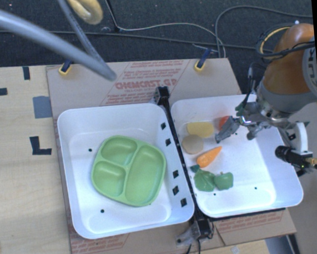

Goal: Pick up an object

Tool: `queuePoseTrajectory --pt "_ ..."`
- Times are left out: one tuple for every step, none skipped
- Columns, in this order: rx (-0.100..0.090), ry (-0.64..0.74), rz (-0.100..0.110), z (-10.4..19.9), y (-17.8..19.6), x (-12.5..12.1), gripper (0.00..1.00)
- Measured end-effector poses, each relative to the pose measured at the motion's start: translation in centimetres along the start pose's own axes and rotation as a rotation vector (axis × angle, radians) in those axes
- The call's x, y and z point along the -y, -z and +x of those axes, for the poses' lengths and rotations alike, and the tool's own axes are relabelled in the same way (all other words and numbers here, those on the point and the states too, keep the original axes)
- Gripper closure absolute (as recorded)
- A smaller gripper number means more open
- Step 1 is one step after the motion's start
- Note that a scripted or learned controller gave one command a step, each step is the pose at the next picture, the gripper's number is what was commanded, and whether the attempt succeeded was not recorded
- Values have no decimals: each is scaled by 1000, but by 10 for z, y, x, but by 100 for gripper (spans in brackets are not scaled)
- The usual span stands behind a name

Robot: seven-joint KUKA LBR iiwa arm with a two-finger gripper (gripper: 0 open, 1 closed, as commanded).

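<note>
Gripper (227, 129) low over right bin (276, 193)

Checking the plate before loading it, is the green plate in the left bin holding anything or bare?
Bare. The green plate lies flat in the left bin, all compartments showing only green.

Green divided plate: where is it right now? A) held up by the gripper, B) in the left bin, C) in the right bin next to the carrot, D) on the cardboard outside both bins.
B: the green divided plate lies flat on the floor of the left bin, while the carrot sits in the right bin.
</note>
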State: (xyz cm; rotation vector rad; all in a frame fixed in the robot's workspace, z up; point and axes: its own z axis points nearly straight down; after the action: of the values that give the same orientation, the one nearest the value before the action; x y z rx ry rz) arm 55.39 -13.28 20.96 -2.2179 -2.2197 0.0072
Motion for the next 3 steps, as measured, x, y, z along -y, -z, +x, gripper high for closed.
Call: queuePoseTrajectory --pt "-1 1 1 8 -59 -5 0" --pt "0 0 0 1 -120 -6 0" --pt "-2 2 -2 3 -107 -7 100"
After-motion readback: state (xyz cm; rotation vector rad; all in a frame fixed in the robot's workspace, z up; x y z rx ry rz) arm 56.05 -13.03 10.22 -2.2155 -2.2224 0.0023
